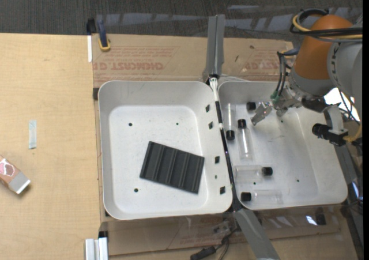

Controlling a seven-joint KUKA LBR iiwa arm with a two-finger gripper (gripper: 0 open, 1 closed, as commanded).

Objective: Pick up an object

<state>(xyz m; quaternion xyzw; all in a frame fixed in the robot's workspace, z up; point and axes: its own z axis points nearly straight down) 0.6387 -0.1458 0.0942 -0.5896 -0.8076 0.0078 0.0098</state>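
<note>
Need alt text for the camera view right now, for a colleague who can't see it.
The gripper hovers over the back of the right bin, above several clear tubes with black caps. A dark ribbed panel lies flat in the left bin.

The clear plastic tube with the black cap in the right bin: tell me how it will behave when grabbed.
The clear plastic tube with the black cap looks round and smooth, so it probably rolls if nudged and may slip between fingers. It appears hollow, likely light. It lies flat on the right white bin floor.

The arm [346,60] is grey, with a rounded orange band [317,45] above the wrist. Yellow and black cables [305,19] loop over it. A black fitting [328,132] juts from its side.
</note>
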